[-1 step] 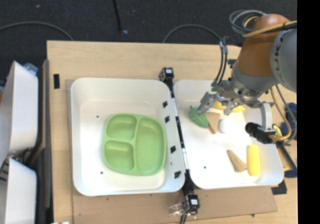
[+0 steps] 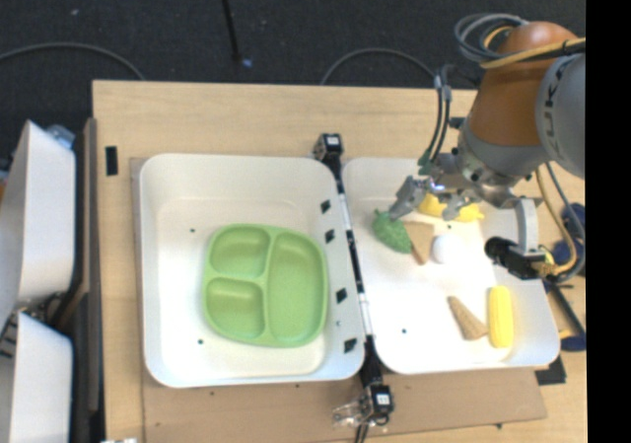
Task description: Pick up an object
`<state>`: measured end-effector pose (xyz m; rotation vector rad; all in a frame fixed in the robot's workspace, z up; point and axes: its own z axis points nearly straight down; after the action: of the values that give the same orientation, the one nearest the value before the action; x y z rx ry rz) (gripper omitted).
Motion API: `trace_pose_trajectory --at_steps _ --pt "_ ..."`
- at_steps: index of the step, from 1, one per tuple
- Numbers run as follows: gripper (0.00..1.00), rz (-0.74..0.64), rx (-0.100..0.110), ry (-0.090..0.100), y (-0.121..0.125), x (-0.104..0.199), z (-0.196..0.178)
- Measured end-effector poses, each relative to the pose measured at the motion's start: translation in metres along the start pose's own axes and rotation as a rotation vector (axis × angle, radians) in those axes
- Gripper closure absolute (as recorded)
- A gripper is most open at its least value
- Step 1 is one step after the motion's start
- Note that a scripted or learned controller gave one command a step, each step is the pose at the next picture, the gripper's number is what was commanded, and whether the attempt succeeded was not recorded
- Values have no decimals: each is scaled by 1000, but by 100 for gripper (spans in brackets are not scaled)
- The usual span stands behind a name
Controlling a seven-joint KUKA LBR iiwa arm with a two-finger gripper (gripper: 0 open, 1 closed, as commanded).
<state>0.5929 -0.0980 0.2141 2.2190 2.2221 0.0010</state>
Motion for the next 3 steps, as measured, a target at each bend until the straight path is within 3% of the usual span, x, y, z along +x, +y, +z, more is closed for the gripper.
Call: trace_pose_trajectory --at_steps 2,3 --pt "0 4 -1 -3 6 -6 102" --pt "0 6 -15 -5 11 -9 105"
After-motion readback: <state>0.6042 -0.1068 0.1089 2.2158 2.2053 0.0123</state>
